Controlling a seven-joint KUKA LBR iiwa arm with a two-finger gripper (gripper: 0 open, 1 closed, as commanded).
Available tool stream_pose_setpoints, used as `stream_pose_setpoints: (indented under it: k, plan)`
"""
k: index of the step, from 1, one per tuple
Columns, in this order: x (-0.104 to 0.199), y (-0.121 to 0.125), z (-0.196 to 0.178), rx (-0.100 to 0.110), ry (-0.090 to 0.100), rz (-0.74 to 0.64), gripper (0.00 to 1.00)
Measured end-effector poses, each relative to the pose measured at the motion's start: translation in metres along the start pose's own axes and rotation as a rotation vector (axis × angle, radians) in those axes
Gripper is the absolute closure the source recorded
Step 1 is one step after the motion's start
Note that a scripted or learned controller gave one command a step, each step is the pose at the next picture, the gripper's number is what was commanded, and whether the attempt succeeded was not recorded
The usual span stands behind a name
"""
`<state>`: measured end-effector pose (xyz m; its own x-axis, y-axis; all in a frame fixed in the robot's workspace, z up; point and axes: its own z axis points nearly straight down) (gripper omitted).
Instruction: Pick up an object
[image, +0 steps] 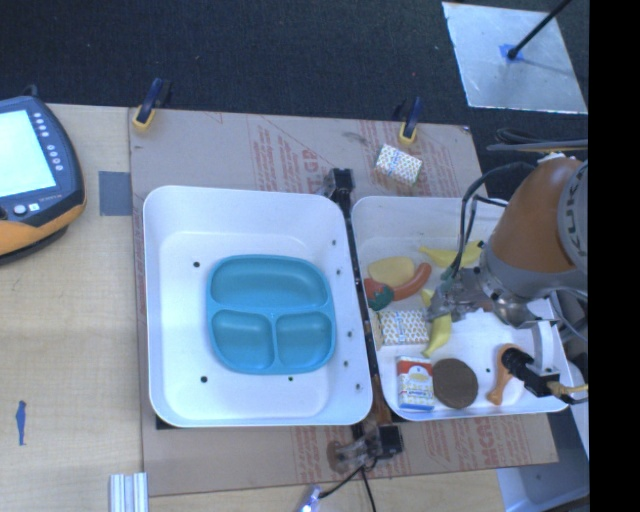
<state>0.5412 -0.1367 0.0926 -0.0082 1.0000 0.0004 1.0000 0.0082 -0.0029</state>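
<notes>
Gripper (447, 312) right over banana (439, 338) in right bin (520, 408), long axis running down-left. Fingers: can't tell open/closed tbh.

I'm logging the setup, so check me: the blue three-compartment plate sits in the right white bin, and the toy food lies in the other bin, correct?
Not quite. The camera view shows the blue three-compartment plate in the left white bin, not the right. The toy food, such as the yellow banana and brown round disc, lies in the other bin, the right white bin.
</notes>
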Motion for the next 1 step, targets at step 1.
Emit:
stream_pose_setpoints:
  k: [1]
  plan:
    - [0.0955,0.0181,-0.0996,0.0,0.001,0.003,1.0]
